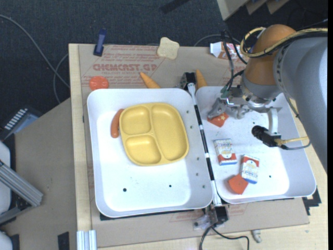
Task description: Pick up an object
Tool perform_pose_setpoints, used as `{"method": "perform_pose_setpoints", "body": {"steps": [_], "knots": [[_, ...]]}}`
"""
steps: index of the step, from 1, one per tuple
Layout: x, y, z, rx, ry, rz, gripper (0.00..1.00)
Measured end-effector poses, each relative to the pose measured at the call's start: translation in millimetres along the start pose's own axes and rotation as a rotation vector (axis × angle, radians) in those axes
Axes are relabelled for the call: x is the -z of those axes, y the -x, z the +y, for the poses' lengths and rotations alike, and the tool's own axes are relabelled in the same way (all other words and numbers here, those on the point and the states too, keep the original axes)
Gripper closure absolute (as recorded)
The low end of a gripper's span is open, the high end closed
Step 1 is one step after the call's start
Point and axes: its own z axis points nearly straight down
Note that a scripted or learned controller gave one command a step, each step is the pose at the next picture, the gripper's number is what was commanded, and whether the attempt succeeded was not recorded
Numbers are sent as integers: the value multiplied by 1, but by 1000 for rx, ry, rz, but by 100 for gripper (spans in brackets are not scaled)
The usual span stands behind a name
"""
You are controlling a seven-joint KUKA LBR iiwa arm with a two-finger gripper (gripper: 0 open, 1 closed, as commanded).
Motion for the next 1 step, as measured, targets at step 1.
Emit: {"method": "perform_pose_setpoints", "body": {"steps": [1], "knots": [[10, 0, 1, 0, 2, 0, 100]]}}
